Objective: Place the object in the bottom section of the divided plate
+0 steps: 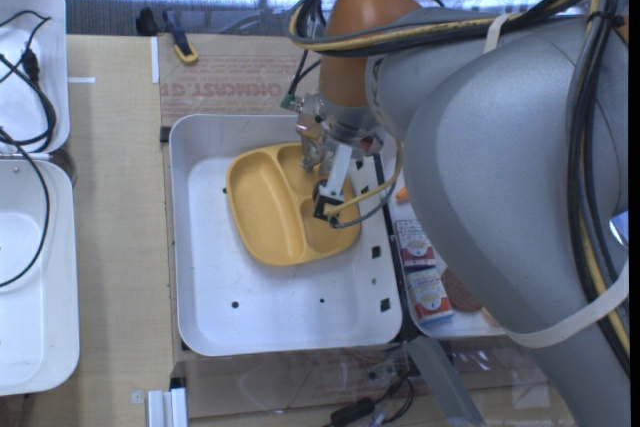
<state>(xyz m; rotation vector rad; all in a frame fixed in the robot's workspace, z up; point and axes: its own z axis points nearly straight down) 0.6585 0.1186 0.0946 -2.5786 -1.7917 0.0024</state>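
The grey arm reaches in from the right, its pincer pointing down.

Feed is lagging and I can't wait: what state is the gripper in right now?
Gripper: above the yellow divided plate in the white bin; open or shut cannot be told.

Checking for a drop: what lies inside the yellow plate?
The yellow plate shows nothing in its large left section. The gripper covers much of its right sections, so anything there cannot be seen.
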